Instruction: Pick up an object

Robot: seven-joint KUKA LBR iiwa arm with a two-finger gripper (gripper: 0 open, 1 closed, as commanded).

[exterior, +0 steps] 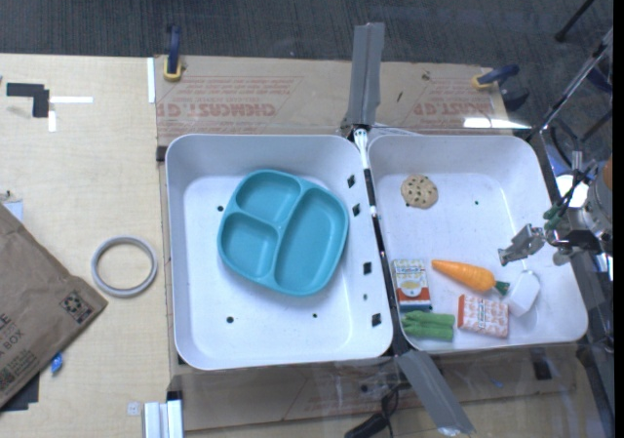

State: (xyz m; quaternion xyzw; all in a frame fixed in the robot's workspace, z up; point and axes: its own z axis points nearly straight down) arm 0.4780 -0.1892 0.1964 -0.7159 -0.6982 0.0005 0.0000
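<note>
The right bin (458,155) holds a chocolate-chip cookie (419,191) near its back left. An orange carrot with a green top (465,275) lies in the middle. Along the front sit a small white carton (410,282), a bunch of green beans (429,326) and a red-and-white packet (484,315). A small white object (524,292) rests just right of the carrot's green end. My gripper (522,246) hangs over the bin's right side, above and to the right of the carrot, with nothing seen in it.
The left bin (190,260) carries a teal divided plate (283,231). A roll of tape (124,264) and a cardboard box (34,314) lie on the bench to the left. Orange clamps (174,65) hold cardboard behind the bins.
</note>
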